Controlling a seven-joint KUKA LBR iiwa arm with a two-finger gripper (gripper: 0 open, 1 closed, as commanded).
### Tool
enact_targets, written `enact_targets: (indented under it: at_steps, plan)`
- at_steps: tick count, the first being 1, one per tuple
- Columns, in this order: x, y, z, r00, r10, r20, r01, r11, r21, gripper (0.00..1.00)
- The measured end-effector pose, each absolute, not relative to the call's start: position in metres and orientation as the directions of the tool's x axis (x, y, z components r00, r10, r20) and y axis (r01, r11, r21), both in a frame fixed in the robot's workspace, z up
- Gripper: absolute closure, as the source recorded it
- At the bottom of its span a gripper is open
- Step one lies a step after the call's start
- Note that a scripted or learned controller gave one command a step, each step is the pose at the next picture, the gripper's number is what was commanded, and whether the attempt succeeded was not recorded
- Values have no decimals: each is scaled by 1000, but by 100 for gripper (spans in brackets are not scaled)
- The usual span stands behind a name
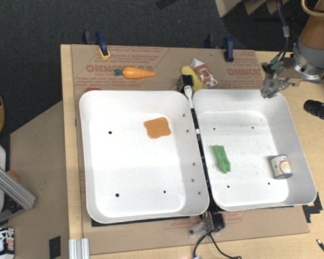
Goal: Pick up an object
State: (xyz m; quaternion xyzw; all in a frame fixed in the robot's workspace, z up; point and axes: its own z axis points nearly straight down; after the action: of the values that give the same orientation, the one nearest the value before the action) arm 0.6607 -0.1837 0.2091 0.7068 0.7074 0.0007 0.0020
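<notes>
White bins (97,144) hold an orange patch (157,127), a green piece (222,158) and a silver can (281,167).

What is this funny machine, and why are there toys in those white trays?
It is a robot arm, reaching in from the right. Its gripper sits above the far edge of the right bin. I cannot tell whether it grips anything. One camera looks down from above. The right bin holds a green piece and a small can. The left bin holds a flat orange piece. Behind the bins, a toy carrot lies on the board. The robot should pick one thing up.
</notes>
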Motion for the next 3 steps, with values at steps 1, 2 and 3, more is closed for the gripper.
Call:
enact_targets:
  at_steps: [1,2,3]
  plan:
    - [661,-183,220,-2,1000,-4,1000,2,7,100]
    - [631,-227,248,4,1000,-4,1000,-3,4,100]
    - [594,-224,254,1,1000,0,1000,-1,-2,100]
